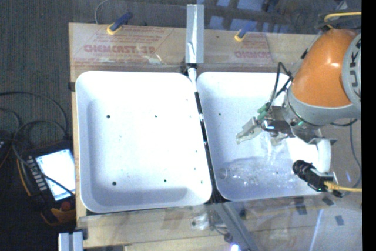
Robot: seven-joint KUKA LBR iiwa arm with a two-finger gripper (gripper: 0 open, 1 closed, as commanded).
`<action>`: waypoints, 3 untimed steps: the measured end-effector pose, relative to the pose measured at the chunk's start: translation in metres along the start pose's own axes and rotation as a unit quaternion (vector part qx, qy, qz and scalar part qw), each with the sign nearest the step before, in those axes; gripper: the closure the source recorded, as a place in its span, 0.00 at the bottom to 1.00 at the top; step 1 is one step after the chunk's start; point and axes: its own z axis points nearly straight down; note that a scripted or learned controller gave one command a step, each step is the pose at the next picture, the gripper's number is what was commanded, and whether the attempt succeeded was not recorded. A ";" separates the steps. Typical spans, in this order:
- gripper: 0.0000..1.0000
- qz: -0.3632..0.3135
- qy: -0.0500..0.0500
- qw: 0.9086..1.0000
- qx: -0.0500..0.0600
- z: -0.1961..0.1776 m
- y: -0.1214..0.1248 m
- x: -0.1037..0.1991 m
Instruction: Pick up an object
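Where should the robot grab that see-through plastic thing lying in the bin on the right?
Probably from straight above, pinching across its narrow width near the middle. The clear plastic thing looks like it lies flat and stretched along the right bin's floor near the front wall, so its long sides face up and open. It is hard to see, so its exact shape is uncertain. The gripper hangs just above it.

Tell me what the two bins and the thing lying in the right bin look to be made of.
Left bin and right bin: likely moulded plastic, white, smooth, rounded rims. The object in the right bin: apparently clear, glossy plastic or glass, see-through with glints; its shape is unclear.
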 end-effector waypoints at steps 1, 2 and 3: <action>0.00 0.112 -0.001 0.994 0.000 -0.014 0.003 -0.061; 0.00 0.065 -0.002 0.998 0.000 -0.015 0.008 -0.098; 0.00 0.040 -0.001 0.999 0.000 -0.047 0.007 -0.114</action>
